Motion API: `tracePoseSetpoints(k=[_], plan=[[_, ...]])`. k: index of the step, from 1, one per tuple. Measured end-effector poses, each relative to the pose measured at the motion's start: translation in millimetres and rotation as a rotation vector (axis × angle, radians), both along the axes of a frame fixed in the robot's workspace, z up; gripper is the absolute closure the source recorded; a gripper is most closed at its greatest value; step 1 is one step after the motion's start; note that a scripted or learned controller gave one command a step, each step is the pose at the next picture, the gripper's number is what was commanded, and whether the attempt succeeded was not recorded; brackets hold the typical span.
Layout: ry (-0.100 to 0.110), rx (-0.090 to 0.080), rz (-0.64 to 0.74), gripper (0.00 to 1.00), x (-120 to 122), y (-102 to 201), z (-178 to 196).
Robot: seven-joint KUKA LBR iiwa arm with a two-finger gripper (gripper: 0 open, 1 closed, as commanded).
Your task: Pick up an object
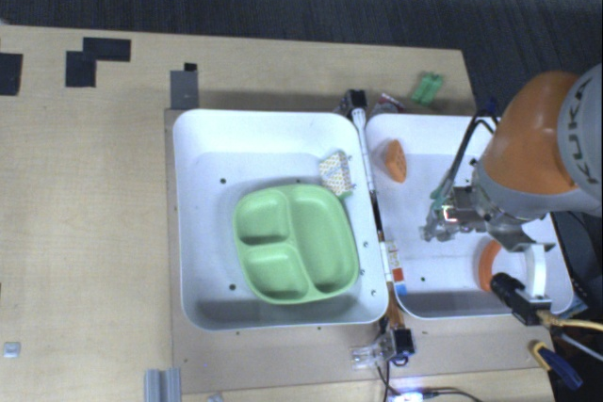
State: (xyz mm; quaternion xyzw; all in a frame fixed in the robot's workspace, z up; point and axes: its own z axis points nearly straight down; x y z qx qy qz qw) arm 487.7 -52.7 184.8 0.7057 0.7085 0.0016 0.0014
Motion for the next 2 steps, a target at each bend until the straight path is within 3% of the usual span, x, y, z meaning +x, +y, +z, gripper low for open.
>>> tracePoseSetpoints(k=[1,2], plan=[[0.001,0.0,0.0,0.0,0,0,0],[-0.006,-0.003,-0.002,0.0,55,-52,-98]])
